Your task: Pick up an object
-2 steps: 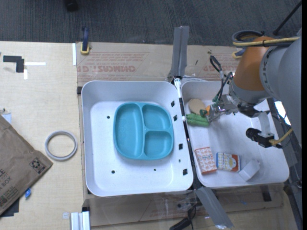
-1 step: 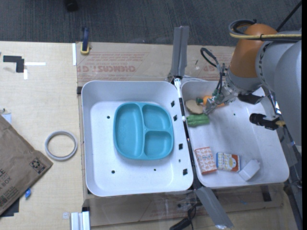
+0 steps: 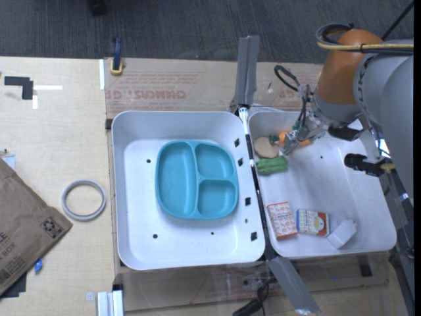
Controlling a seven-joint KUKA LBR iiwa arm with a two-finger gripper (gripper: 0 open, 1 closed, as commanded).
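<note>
Nearest, lying flat and unbothered in the right bin (image 3: 322, 180): a red box (image 3: 281, 220) and small carton (image 3: 312, 222); farther back, gripper (image 3: 294, 140) lowered beside orange bit (image 3: 283, 137), tan disc (image 3: 266, 147) and green piece (image 3: 272, 166), presumably for the orange bit; clamped or released, impossible to tell.

A tape ring (image 3: 83, 199) and brown cardboard box (image 3: 23, 232) lie left of the bins.

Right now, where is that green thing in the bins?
The green thing lies in the right bin, against its left wall near the far end, just in front of a round tan piece and close beside the gripper.
</note>
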